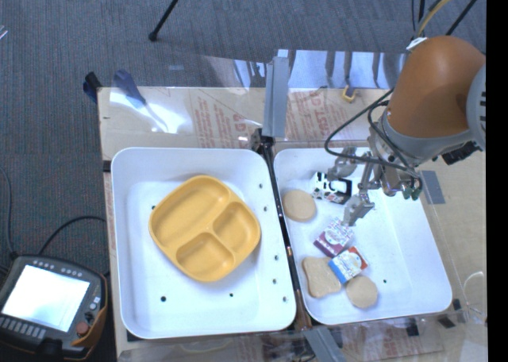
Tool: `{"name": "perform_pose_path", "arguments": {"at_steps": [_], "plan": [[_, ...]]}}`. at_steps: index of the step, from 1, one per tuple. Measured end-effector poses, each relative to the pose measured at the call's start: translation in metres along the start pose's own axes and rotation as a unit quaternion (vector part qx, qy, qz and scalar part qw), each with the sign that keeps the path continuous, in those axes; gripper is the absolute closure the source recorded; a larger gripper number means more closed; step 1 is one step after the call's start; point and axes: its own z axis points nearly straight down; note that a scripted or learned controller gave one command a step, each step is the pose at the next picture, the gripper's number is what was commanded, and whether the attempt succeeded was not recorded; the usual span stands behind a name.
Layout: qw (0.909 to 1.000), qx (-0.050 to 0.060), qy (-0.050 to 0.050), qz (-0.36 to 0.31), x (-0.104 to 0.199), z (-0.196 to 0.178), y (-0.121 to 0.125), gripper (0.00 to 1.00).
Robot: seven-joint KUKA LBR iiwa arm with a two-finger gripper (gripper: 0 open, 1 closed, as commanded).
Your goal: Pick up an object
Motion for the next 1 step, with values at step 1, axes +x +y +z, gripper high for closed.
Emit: {"name": "perform_pose_path", "arguments": {"at_steps": [1], "plan": [[0.9906, 0.000, -0.001, 0.137, 0.0253, 0.1243, -0.0130, 0.00]]}}
